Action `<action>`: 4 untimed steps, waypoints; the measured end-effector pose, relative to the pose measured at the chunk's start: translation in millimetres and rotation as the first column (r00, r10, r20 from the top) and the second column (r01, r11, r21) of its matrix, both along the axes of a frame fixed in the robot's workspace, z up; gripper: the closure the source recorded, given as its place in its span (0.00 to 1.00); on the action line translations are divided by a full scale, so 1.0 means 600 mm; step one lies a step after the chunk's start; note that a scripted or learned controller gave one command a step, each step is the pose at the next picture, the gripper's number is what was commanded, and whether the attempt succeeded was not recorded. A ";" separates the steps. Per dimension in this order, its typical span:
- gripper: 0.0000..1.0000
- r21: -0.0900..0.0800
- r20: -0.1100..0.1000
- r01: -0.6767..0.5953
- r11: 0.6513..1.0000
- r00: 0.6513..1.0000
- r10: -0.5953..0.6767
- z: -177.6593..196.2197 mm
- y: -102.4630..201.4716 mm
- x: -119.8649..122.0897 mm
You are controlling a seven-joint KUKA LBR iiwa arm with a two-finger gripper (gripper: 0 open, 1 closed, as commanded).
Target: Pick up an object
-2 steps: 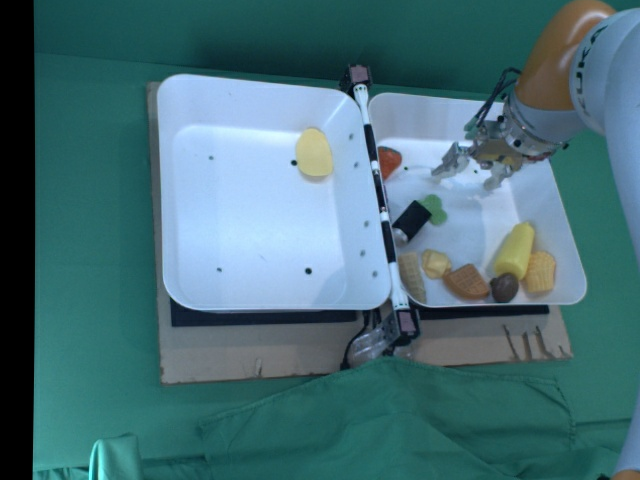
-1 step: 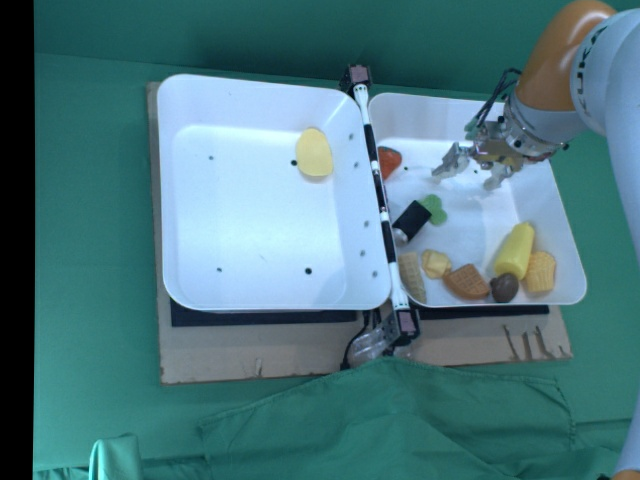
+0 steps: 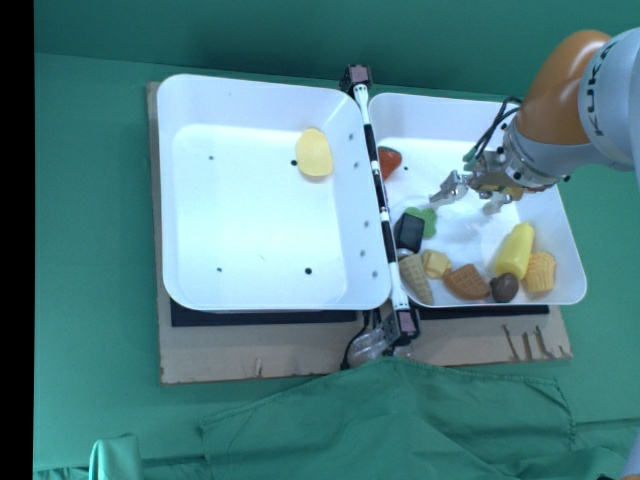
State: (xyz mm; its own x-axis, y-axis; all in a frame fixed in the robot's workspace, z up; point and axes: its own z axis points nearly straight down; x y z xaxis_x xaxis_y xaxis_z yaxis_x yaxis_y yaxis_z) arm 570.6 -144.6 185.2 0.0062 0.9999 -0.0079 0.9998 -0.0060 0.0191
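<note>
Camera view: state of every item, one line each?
Gripper: over right bin, open, nothing between fingers.
Yellow piece: lying alone in left bin.
Red piece: right bin, by the divider.
Black block: right bin, touching green piece.
Corn: lying flat, right bin.
Cone: on its side, front edge.

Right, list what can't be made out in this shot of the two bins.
- Gripper, camera view: too small and blurred to tell whether it is open or shut, or whether anything sits in it.
- Black object in the right bin: too small to identify.
- Green piece: partly covered by the black object.
- Arm: cut off by the right edge.
- Bench front: covered by green cloth.
</note>
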 end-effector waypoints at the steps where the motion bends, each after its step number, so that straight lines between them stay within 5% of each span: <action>1: 0.00 0.003 -0.006 -0.003 1.000 1.000 0.003 -0.003 -0.074 0.118; 2: 0.00 0.006 -0.032 -0.007 1.000 0.999 0.007 -0.004 -0.072 0.217; 3: 0.00 0.006 -0.020 0.000 1.000 1.000 0.000 0.049 -0.074 0.139; 4: 1.00 0.003 -0.018 0.001 1.000 1.000 -0.001 0.063 -0.075 0.142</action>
State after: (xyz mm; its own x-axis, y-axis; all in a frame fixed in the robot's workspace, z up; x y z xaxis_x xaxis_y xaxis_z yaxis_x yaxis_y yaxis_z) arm 656.0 -189.6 223.1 0.0075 1.0000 -0.0055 1.0000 -0.0075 0.0016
